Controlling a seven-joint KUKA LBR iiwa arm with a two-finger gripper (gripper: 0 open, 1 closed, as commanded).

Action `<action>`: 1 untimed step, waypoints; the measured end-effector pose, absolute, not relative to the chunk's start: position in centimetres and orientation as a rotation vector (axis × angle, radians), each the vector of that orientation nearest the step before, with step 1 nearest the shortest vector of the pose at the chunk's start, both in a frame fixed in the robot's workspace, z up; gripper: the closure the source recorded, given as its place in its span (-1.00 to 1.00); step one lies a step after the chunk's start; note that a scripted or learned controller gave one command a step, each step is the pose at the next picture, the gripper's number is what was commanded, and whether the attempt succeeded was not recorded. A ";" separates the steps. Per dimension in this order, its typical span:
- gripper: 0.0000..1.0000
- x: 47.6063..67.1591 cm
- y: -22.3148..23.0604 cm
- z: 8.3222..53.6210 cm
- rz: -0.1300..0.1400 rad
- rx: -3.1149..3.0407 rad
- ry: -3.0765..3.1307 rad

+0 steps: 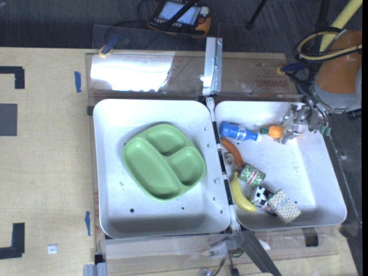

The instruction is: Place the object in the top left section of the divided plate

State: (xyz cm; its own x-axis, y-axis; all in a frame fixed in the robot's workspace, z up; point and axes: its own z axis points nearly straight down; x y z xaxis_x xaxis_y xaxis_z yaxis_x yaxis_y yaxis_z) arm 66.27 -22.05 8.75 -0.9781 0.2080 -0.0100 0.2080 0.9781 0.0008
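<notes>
No text can be read anywhere. The blue bottle (238,132), left of the gripper (291,132), bears a label (too blurred to read).

The green divided plate (164,161) lies unobstructed; objects crowd the right bin's (310,171) left side.

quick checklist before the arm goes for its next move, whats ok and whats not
1. Green plate sits flat in the left bin: ok.
2. Top left section free of items: ok.
3. Gripper is over the right bin: ok.
4. Item held between the fingers: cannot tell.
5. Blue bottle and banana lie in the right bin: ok.
6. Object already on the plate: not ok.
</notes>
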 end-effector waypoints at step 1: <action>1.00 66.2 -22.0 8.7 -0.002 0.183 3.127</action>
